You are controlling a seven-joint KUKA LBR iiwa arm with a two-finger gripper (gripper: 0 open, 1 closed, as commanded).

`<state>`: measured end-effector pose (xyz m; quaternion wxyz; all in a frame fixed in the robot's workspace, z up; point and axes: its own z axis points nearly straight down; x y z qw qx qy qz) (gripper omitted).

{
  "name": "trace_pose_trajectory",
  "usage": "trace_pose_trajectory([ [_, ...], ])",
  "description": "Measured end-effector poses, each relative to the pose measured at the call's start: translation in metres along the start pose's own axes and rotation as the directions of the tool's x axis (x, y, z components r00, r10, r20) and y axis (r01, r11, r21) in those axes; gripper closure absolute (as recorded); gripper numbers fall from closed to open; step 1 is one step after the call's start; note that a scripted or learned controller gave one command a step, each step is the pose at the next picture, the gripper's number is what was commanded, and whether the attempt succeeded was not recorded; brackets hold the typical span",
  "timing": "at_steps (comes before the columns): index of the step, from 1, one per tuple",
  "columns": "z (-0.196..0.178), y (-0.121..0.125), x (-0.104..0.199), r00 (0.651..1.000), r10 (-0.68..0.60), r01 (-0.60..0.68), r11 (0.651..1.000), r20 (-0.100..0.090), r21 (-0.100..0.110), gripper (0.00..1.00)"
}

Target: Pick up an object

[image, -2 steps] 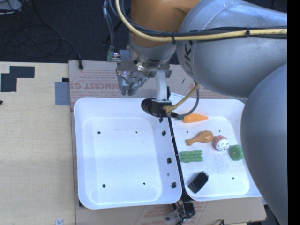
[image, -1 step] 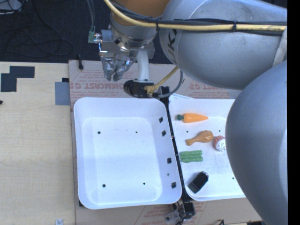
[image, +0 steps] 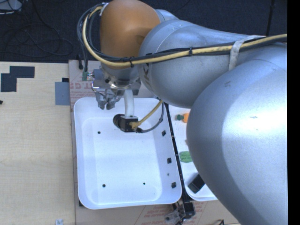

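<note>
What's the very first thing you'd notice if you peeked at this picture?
The huge grey robot arm with its orange band fills the right and top. Its two-finger gripper hangs over the back edge of the left shallow white bin. Beside the arm, in the right white bin, peek a small green object, something orange and a dark block.

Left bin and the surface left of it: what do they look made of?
Left bin: looks like moulded white plastic, smooth and slightly glossy, with rounded corners and soft sheen along its rim. Surface beside it: pale tan with faint grain, matte; likely plywood or a wood-look laminate, hard to tell which. The tool hangs over the bin's far edge.
</note>
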<state>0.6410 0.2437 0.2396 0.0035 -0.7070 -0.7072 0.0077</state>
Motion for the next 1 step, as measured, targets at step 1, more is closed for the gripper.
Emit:
trace_pose_trajectory([
  [1, -0.0634, 0.0027, -0.1141, 1.000, 0.010, -0.010, 1.000, -0.003, -0.017, 1.00],
])
